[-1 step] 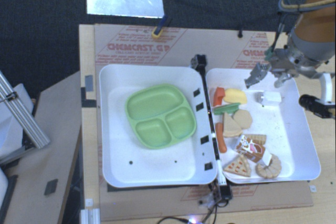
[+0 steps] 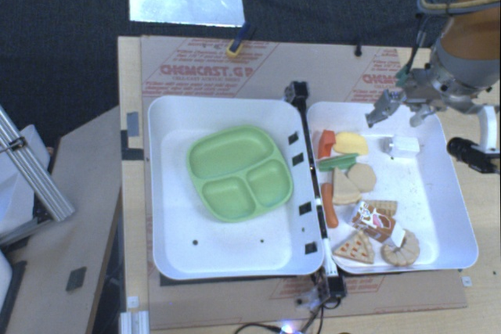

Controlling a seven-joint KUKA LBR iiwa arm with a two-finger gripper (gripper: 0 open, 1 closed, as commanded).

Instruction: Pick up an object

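Toy food pile (image 2: 362, 199) (yellow piece, carrots, bread rounds, waffle wedges, small carton) lies in right bin (image 2: 442, 207) toward its left side, green divided plate (image 2: 239, 172) sits in left bin (image 2: 172, 192), gripper (image 2: 399, 109) above right bin's top edge, fingers spread apart, holding nothing.

Can't make out from here whether the two-finger gripper (image 2: 399, 110) over the right bin's far side has anything in it. The grey-and-orange arm (image 2: 470, 19) runs off the frame's right edge.
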